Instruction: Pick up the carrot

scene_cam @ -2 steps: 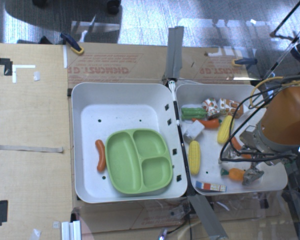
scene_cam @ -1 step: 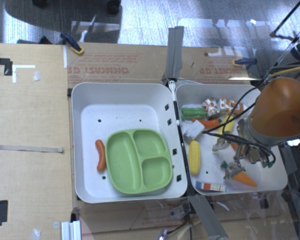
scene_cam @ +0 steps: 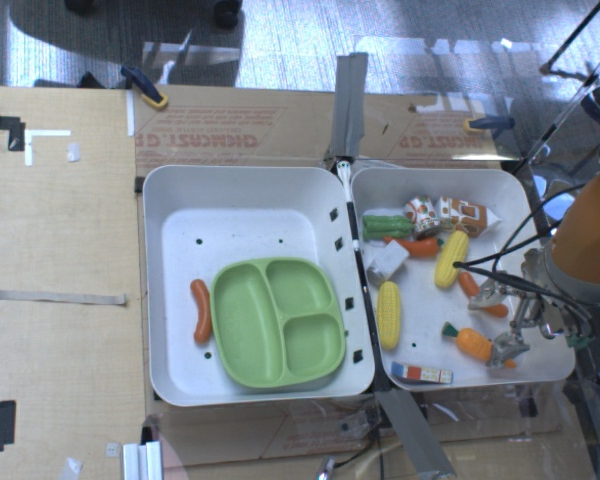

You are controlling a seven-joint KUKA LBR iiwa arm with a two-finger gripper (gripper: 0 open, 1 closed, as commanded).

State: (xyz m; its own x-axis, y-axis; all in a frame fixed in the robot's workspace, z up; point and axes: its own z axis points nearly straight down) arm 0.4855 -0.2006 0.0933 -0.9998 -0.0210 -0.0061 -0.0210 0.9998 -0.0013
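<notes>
The carrot point(scene_cam: 472, 343), orange and stubby with a green top at its left end, lies near the front of the right bin point(scene_cam: 432, 175). My gripper point(scene_cam: 498, 321) hangs low over that bin's front right corner, just to the right of the carrot. It stands open, one fingertip near the carrot's right end and the other farther back. A small orange piece point(scene_cam: 491, 310) shows between the fingers, but nothing is gripped. The carrot rests on the bin floor.
The right bin also holds two yellow corn cobs point(scene_cam: 388, 313) point(scene_cam: 450, 258), a green vegetable point(scene_cam: 385, 226), a thin orange-red piece point(scene_cam: 466, 284), a patterned packet point(scene_cam: 445, 213), a grey block point(scene_cam: 385, 261) and a small tube point(scene_cam: 422, 373). In the left bin lie a green divided plate point(scene_cam: 278, 320) and a sausage point(scene_cam: 201, 310).
</notes>
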